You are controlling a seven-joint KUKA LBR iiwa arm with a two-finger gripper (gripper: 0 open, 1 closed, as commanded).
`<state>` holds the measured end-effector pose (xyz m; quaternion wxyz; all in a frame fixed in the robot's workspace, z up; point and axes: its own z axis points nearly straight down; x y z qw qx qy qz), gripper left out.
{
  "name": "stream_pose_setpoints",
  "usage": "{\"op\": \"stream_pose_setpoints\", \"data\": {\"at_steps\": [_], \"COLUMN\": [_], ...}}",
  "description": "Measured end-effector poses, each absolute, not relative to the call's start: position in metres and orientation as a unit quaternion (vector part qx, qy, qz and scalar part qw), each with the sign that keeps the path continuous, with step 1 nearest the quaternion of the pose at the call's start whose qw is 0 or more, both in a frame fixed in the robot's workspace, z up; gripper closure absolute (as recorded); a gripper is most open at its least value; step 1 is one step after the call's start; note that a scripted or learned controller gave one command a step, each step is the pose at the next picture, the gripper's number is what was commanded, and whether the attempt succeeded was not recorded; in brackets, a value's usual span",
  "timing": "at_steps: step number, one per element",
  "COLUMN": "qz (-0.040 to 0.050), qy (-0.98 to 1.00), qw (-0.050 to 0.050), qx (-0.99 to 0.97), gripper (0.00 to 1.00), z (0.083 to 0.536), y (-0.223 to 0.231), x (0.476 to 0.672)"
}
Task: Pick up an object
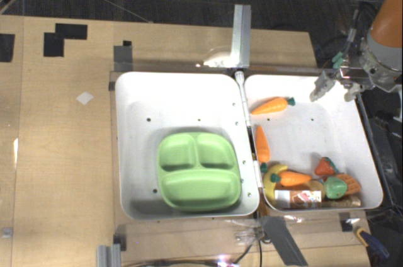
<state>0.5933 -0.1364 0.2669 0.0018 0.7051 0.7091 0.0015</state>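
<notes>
Camera view looks down on a wooden counter bearing two white bins side by side. The left bin holds a green divided tray toward its near side. The right bin holds one toy carrot near its far left corner, well apart from the rest, and a second orange carrot lying along the left wall. Along the near wall sits a cluster: a yellow banana, another carrot, a small labelled packet, a red strawberry-like piece and a green and orange piece, all touching or just beside one another. The hand hangs over the far right corner of the right bin, its two fingers spread apart with nothing between them, well apart from every toy.
</notes>
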Motion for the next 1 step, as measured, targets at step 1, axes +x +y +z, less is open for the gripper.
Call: {"op": "stream_pose_setpoints", "data": {"at_steps": [1], "qz": [0.0009], "qy": [0.708], "qw": [0.001], "qx": [0.706], "gripper": [0.0], "z": [0.16], "y": [-0.1439], "x": [0.5672]}}
